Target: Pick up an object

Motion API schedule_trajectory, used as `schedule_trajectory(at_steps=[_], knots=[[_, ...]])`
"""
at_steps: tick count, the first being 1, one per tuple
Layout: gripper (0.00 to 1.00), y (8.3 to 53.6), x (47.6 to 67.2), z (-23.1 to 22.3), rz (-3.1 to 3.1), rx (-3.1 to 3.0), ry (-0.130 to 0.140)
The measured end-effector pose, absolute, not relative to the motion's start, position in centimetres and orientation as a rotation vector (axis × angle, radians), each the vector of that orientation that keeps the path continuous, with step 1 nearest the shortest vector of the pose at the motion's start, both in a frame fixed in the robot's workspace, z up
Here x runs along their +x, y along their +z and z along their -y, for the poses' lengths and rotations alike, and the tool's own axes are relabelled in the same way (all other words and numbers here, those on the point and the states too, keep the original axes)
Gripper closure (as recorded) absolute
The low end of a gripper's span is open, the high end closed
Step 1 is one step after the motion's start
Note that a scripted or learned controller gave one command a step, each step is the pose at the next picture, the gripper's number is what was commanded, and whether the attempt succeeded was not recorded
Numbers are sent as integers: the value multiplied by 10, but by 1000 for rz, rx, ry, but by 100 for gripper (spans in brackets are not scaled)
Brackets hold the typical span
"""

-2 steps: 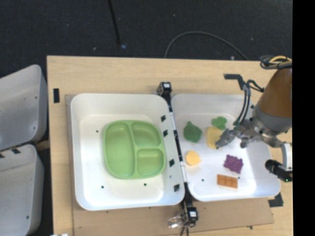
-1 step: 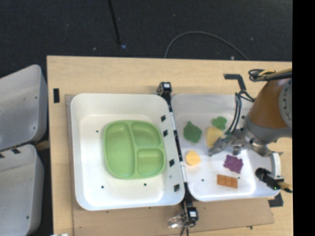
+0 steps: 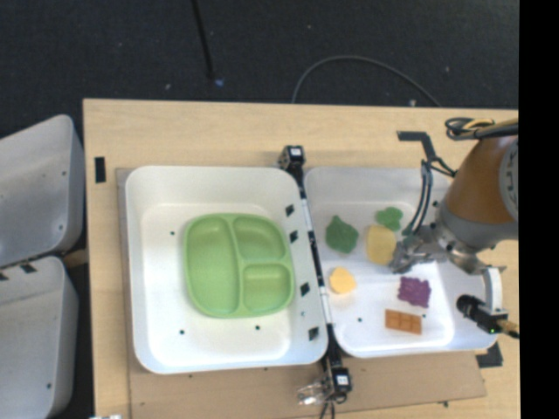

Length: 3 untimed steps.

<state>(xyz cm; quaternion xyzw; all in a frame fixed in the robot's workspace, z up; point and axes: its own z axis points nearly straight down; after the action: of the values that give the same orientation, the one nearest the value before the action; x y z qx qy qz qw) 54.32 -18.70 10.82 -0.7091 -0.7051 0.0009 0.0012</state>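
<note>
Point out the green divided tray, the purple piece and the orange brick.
green divided tray (image 3: 238, 264): camera view, centre where the dividers meet.
purple piece (image 3: 415, 291): camera view, middle of its top.
orange brick (image 3: 403, 322): camera view, middle of its top face.

Being cut off at the right side: the arm (image 3: 483, 195), with only its lower part showing. Covering the right edge of the pale yellow block (image 3: 380, 244): the end effector (image 3: 407, 258), its tip too small and blurred for reading. Hiding part of the right bin (image 3: 349, 334) wall. Running out past the left edge: grey panels (image 3: 33, 195).
</note>
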Motion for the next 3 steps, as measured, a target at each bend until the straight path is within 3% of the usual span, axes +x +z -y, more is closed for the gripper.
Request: schedule_trajectory(at_steps=[2, 3], knots=[[100, 231, 542, 187, 2229, -2222, -3], [100, 255, 544, 188, 2227, -2218, 0]])
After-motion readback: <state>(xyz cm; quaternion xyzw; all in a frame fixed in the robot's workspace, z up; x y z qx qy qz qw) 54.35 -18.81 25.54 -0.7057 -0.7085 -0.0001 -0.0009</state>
